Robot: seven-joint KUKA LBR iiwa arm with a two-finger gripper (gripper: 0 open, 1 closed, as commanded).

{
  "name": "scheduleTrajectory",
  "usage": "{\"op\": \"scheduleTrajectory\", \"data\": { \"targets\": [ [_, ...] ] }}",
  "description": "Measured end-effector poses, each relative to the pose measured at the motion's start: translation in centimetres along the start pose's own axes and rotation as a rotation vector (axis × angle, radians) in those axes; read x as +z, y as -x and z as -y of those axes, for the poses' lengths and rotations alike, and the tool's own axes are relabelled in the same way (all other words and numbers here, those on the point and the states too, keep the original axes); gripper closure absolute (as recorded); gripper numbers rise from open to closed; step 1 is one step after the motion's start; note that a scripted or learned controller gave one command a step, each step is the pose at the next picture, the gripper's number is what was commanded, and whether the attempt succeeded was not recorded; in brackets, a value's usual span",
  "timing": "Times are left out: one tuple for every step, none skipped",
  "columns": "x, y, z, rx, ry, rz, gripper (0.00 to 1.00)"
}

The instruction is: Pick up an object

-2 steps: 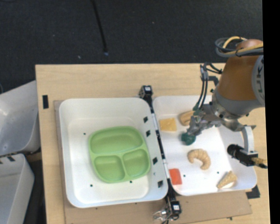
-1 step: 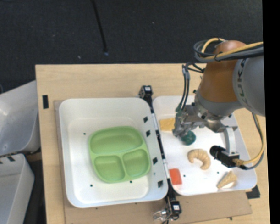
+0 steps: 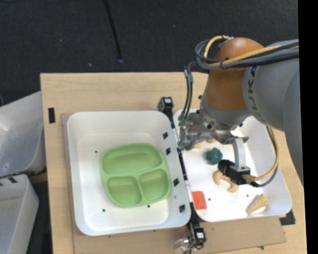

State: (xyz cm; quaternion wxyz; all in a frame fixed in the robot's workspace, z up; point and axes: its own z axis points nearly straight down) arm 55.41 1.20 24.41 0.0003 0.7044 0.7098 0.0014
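Observation:
My gripper [image 3: 189, 140] hangs low over the right bin [image 3: 271, 198], at its near-left wall by the divider between the bins. Just to its right lies a small yellow piece [image 3: 196, 145], mostly hidden by the gripper. A teal lump [image 3: 213, 156] rests a little further right. Below that sits a tan curved object [image 3: 224, 179]. An orange block [image 3: 199, 200] lies near the bin's front left corner, and a pale tan wedge [image 3: 257, 204] lies near the front right corner.
The left bin [image 3: 83, 204] holds a green divided plate [image 3: 135, 174] in its middle. The arm's grey body and orange band [image 3: 230, 79] cover the back of the right bin. Wooden bench [image 3: 54, 96] surrounds both bins.

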Motion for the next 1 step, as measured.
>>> {"op": "scheduleTrajectory", "data": {
  "targets": [
    [0.90, -4.73, -1.07, 0.002, -0.002, 0.002, 1.00]
  ]
}}
